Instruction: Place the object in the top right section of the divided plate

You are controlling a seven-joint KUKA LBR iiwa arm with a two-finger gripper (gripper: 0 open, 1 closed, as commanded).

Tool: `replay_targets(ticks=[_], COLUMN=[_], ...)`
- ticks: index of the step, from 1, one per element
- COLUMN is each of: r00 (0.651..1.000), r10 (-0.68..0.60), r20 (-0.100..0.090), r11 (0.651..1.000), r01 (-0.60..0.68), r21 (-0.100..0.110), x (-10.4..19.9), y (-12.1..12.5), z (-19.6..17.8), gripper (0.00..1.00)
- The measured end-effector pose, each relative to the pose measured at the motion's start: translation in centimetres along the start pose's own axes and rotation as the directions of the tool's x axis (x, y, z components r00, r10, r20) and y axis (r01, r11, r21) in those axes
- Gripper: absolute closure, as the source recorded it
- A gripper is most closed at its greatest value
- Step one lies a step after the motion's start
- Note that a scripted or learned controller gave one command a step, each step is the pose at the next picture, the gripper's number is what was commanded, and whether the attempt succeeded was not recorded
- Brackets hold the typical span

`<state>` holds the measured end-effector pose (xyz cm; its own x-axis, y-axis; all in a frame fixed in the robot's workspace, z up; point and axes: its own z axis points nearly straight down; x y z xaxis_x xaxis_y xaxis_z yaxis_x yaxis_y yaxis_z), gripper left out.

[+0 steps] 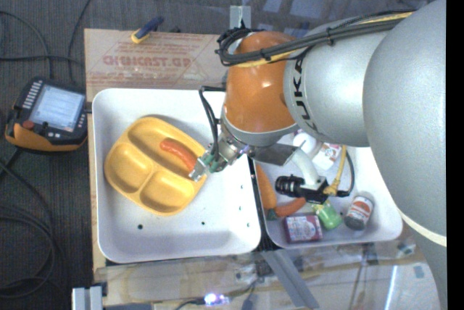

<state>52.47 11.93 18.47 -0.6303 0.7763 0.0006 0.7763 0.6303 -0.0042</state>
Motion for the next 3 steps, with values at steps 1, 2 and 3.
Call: replay_targets(ticks=[1, 2, 3], r00=[1.000, 0.991, 0.941], r10=[0.031, -0.137, -0.338], r20=[-0.001, -0.001, -0.001], r11=[1.000, 0.991, 0.941], r01=[-0.031, 0.137, 0.338], r21=[-0.001, -0.001, -0.001], x=[6.8, 0.2, 6.8], y=[2.4, -5.1, 0.2], z=[-4.0, -1.2, -2.0], gripper=[1.00, 1.00, 1.00])
